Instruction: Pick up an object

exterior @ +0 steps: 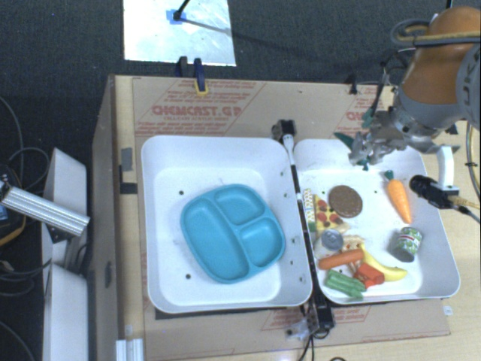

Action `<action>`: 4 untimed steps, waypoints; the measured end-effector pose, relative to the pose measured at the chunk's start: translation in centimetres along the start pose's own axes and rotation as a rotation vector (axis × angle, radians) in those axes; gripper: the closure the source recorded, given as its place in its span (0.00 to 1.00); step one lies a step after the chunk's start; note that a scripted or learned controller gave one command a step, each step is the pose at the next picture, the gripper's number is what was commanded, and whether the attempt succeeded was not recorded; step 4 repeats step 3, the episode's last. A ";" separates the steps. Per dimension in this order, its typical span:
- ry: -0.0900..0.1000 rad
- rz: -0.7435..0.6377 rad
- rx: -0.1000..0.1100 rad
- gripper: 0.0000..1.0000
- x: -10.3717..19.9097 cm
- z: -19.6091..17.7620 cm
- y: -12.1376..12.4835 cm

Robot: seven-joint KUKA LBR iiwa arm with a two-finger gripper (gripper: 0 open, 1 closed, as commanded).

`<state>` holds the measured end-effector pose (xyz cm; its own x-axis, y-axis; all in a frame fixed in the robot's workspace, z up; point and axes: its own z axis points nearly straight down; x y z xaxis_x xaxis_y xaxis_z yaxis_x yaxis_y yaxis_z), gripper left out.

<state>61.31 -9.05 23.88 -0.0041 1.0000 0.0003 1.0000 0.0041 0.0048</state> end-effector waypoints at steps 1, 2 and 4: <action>-0.001 0.002 0.004 1.00 -0.5 3.0 -0.9; -0.001 0.000 0.001 1.00 0.0 -1.4 1.9; 0.000 -0.001 0.003 1.00 4.0 -0.6 0.3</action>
